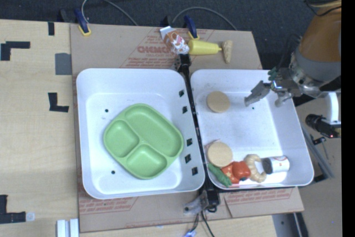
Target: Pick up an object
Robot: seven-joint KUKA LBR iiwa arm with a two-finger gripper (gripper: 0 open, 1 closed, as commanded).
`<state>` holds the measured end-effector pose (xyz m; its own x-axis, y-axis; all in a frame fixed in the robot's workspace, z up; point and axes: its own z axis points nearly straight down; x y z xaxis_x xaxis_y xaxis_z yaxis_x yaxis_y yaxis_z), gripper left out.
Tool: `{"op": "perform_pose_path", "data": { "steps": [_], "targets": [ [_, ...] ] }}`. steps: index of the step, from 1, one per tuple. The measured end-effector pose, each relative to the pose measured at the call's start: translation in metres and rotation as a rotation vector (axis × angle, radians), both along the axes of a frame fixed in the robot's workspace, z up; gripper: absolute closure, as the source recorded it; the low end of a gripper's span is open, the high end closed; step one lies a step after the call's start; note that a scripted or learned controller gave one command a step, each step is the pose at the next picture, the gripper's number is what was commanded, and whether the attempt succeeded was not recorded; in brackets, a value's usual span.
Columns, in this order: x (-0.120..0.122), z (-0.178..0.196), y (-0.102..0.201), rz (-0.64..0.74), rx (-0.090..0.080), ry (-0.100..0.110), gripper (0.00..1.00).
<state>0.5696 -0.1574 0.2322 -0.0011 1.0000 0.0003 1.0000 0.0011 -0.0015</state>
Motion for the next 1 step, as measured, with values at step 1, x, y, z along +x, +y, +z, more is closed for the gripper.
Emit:
{"op": "perform_pose_path", "data": {
  "steps": [1],
  "targets": [
    [0.0529,-0.0714,0.0246,0.0,0.0,0.001,0.0]
  ]
}}
